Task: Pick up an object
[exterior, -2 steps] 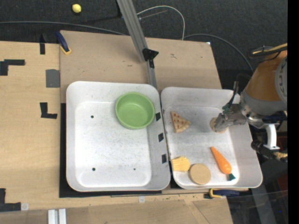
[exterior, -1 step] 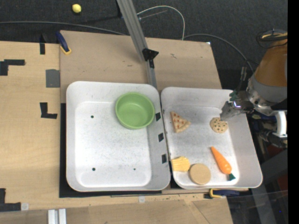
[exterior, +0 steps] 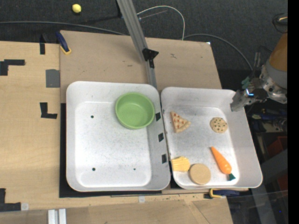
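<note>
- Your gripper (exterior: 239, 99) is hanging at the top right corner of the right bin (exterior: 243, 125), right over the rim. It is small and blurred there, so you cannot tell how it is set, and nothing is showing in its grasp.
- Watch that rim: coming down from here, I judge you are risking a knock on the bin wall rather than a catch.
- The nearest candidate, the cookie (exterior: 218, 124), is lying flat and thin, so a grab is likely sliding off it.
- The right bin is also holding a pizza slice (exterior: 179, 122), a carrot (exterior: 221, 160), a round biscuit (exterior: 200, 174) and a yellow piece (exterior: 180, 164), these last two nearly touching: a grab there is risking both.
- The left bin (exterior: 84, 139) is holding a green bowl (exterior: 135, 110) near its back edge.
</note>
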{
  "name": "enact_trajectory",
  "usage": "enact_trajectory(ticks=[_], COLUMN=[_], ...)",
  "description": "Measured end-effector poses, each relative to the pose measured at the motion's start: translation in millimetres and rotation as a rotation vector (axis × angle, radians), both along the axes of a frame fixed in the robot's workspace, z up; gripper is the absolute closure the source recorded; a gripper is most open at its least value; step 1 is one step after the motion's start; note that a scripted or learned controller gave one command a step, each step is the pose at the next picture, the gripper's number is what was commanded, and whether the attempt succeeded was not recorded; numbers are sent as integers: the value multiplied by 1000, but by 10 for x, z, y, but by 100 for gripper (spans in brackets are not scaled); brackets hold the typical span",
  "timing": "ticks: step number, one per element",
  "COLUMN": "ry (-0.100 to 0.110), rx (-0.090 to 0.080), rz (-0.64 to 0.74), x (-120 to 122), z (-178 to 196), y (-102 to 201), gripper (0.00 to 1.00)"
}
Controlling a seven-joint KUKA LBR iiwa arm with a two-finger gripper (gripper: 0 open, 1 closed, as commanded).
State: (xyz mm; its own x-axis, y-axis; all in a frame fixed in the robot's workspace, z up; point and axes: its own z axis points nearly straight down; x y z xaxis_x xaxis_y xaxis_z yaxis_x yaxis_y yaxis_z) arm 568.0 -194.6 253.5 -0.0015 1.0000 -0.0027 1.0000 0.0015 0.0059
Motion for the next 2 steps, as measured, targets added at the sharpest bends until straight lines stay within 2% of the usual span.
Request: enact_trajectory(ticks=[1,2], ry=[2,7], rx=[1,4], rz=[0,4], x=[9,-150], z=[440,422], y=[2,526], gripper=[100,100])
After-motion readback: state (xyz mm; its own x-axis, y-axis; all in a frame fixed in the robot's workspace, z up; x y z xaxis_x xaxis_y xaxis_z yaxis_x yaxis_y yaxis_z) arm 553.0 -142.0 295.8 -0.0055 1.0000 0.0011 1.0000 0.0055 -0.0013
